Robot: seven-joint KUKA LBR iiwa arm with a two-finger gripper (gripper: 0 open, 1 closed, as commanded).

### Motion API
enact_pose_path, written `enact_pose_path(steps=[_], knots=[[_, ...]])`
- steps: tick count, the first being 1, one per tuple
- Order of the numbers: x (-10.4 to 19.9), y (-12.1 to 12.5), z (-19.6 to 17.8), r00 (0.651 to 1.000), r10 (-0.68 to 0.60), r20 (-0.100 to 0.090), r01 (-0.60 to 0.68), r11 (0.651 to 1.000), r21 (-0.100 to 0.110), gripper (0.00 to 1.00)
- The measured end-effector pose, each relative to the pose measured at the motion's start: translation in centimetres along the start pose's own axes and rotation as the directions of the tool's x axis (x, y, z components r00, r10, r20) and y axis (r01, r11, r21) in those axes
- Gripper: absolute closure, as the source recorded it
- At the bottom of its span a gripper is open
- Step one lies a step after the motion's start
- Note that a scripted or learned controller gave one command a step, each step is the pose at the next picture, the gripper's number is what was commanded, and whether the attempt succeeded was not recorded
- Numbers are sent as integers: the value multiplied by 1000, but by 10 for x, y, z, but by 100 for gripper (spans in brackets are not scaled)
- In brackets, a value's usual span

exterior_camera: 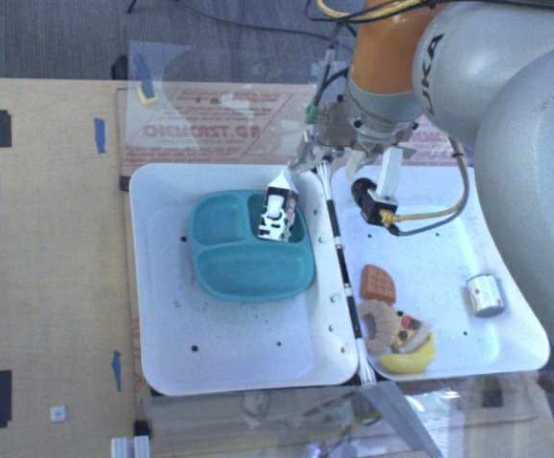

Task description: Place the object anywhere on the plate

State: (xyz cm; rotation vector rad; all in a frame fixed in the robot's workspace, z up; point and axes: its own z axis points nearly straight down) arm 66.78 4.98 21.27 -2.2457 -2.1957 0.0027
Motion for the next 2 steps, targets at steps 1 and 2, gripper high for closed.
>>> enact_pose_path(steps=[1, 2], knots=[[-107, -27, 29, 982, 188, 0, -188, 982, 5, 0], [-26, -29, 31, 854, 520, 1, -520, 854, 3, 0]])
